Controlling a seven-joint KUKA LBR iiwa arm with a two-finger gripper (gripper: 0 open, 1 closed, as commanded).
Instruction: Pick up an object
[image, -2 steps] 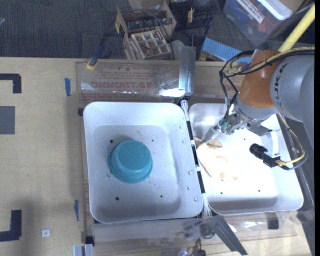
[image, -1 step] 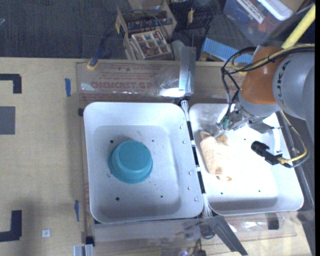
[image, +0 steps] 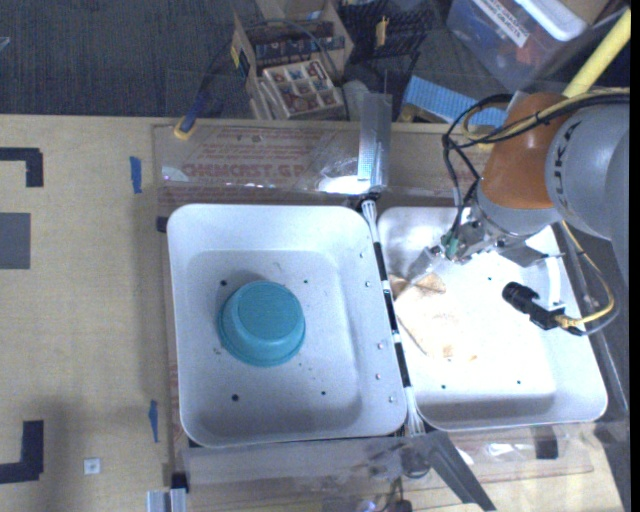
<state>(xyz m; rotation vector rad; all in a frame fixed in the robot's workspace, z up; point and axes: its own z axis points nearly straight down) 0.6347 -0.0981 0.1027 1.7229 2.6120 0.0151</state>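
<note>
An upturned blue bowl (image: 262, 321) sits in the middle of the left bin (image: 200, 235). A small tan, flat object (image: 422, 286) lies in the right bin (image: 575, 400) close to its left wall. My gripper (image: 441, 252) hangs low over the right bin's back left corner, pointing down and to the left, just above and beside the tan object. Whether it touches that object is unclear.
A black plug on a cable (image: 530, 305) hangs from the arm over the right bin's right half. Faint brownish smears (image: 445, 335) mark that bin's floor. The divider (image: 385, 300) between the bins runs just left of the gripper. Clutter and boxes (image: 295, 80) stand behind the bins.
</note>
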